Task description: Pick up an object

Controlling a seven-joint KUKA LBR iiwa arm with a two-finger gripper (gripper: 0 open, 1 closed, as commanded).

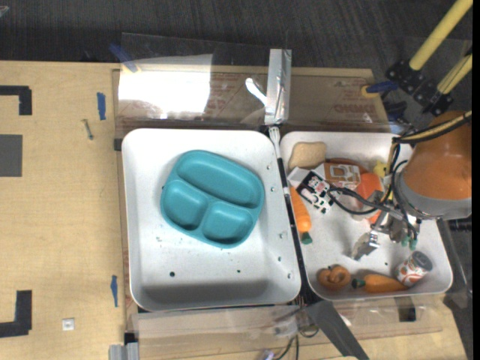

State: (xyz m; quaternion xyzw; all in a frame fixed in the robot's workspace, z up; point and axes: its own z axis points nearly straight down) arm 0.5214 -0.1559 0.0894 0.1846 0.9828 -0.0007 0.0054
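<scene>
Claw [365, 246] hanging low in right bin [442, 280], nothing visibly in it, can't tell how wide it's open. Nearest target imo: carrot [382, 282] lying just below claw, near bin's front wall. I'd drop straight down, straddle carrot across narrow side, then squeeze.

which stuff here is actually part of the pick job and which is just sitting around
In play: gripper, low in the right bin; candidates near it: carrot, small can, round brown item, orange marker.

Lying about: teal divided tray in the left bin.
</scene>
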